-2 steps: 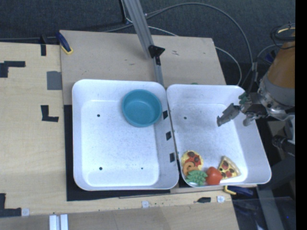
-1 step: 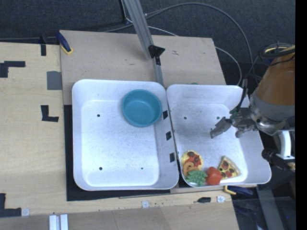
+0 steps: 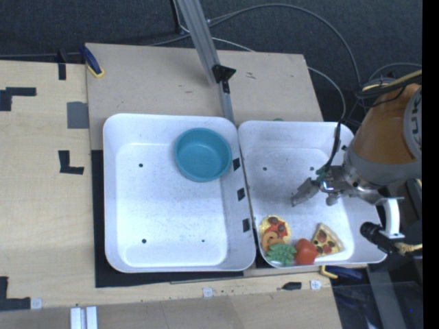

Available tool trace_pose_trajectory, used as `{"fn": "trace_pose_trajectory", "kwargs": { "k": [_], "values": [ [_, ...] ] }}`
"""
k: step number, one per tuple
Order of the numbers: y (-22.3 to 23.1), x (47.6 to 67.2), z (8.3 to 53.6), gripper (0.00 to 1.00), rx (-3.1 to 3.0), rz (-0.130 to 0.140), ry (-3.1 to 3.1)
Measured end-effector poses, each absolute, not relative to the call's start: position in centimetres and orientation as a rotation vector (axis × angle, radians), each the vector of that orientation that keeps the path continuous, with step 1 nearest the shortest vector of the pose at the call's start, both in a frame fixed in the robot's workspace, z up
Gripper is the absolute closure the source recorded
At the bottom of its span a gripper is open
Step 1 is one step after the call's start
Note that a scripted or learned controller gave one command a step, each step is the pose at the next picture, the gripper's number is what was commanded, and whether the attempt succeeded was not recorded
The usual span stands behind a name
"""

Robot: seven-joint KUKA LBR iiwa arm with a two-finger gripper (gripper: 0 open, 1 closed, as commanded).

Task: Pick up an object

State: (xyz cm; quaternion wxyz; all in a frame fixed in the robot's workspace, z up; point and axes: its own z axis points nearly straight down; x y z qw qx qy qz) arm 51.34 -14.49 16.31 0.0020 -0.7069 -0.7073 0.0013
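With its fingers [image 3: 302, 196] seen apart above the right white bin [image 3: 288, 153], the gripper is best lowered squarely over the near triangular pizza-slice toy [image 3: 327, 240] before being closed.

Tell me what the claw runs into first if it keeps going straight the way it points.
The claw points left and slightly down over the right bin's bare floor. Its path looks free until the wall between the bins, though its height above the floor is unclear.
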Motion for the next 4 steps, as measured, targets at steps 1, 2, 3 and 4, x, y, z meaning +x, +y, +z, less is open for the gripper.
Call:
{"fn": "trace_pose_trajectory", "kwargs": {
  "k": [1, 2, 3, 4],
  "values": [
    [-14.6, 51.0, 10.0, 0.00, -2.217, 0.006, -2.218],
    [-14.5, 51.2, 11.3, 1.00, -2.219, 0.001, -2.221],
    [-15.1, 51.0, 15.6, 1.00, -2.223, -0.002, -2.224],
    [-14.3, 50.6, 21.3, 1.00, -2.222, -0.004, -2.225]
  ]
}}
